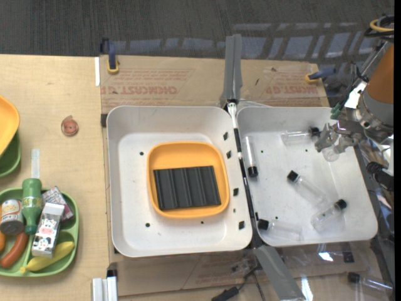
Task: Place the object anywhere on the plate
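Hanging among the vials (308,190) well right of the plate (188,153), the gripper (330,142) faced a long leftward carry; its grip could not be told.

Green tray (62,256) of toy food, left

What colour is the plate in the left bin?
Orange-yellow plate, with a dark grey ribbed slab lying on it; camera view.

Floor: dark grey carpet (188,11) along the top.
Tabletop: pale wood (50,93) at left.
Underlay: brown cardboard (169,83) beneath both bins.
Light: bright, even, soft shadows.
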{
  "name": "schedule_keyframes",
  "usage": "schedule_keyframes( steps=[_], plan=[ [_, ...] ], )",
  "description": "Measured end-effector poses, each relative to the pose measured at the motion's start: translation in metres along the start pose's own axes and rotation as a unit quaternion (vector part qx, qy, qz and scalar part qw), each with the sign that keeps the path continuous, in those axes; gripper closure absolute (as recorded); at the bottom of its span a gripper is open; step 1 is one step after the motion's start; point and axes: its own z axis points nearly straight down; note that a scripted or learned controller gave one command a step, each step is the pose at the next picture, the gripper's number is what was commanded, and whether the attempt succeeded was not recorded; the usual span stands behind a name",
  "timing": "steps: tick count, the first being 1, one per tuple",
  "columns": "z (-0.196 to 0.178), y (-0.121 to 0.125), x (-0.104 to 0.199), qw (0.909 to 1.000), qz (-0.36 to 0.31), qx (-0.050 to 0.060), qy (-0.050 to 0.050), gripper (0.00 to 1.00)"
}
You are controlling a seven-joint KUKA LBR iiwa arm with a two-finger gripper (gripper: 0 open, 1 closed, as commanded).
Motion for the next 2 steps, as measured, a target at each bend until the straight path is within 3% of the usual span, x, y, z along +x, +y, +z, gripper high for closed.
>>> schedule_keyframes(
  steps=[1, 2],
  plan=[
    [0.005, 0.066, 0.025, 0.9980, -0.064, 0.000, -0.001, 1.00],
    [-0.011, 0.088, 0.038, 0.9796, -0.201, -0.002, -0.001, 1.00]
  ],
)
